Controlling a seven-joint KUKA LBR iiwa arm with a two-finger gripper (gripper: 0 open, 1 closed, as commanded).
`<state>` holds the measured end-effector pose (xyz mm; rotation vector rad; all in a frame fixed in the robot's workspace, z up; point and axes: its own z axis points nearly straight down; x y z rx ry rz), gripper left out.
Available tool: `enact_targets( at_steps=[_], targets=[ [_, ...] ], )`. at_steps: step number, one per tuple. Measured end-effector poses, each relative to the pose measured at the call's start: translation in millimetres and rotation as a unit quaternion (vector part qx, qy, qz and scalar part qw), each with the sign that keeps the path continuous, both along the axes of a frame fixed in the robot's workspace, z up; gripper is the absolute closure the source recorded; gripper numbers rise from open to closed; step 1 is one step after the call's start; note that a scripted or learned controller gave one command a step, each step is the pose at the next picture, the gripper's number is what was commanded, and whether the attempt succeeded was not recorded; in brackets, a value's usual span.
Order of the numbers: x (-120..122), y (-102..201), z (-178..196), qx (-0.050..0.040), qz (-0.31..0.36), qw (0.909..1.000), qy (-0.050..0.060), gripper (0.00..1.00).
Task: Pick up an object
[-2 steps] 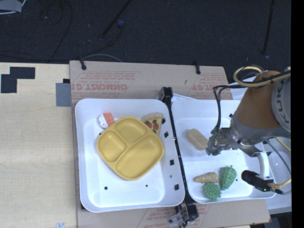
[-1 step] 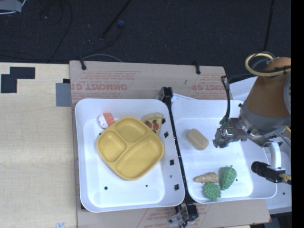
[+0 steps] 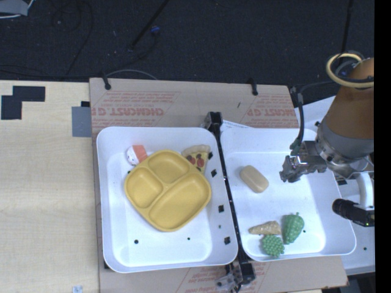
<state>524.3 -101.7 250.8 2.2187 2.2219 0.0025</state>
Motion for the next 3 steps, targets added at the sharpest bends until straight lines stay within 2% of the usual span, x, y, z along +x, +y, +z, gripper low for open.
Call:
enact_targets(
  at_steps=[1,2,3],
  targets=[
    [5,62,-4,0.0011,0.002,1.0,0.003,1.0],
    [22,114,-17,0.0001,0.001,1.0,0.003,1.0],
    [32,165,-9,0.0008,0.002,1.0,0.003,1.0]
  ],
)
